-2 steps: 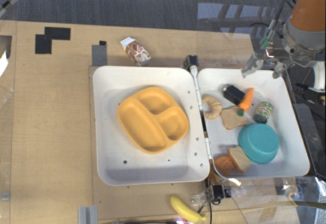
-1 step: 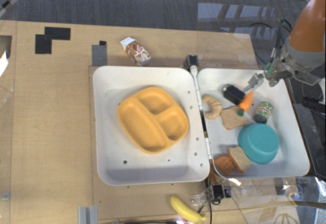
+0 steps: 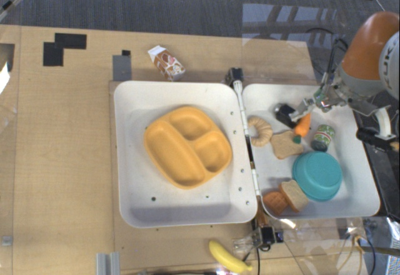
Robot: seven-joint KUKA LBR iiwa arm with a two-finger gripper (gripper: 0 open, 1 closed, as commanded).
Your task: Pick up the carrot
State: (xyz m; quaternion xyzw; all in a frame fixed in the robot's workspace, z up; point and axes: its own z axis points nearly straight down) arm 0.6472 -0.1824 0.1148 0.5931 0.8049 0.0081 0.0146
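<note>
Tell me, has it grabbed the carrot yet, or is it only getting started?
Done so far: the arm has reached into the right bin, and its tool sits right above the carrot. In hand: closing in for the grasp; I cannot tell whether it grips yet. Left: lifting the carrot, which looks to lie in the bin beside the green can.

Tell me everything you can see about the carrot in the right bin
The carrot is a small orange piece, looking like smooth plastic toy food, lying tilted in the upper part of the right bin. Its upper end points up and right toward the hand, which sits right above it; whether it is gripped cannot be told. A black object lies close on its left, a tan slice of bread just below-left, and a small green can to its right.
</note>
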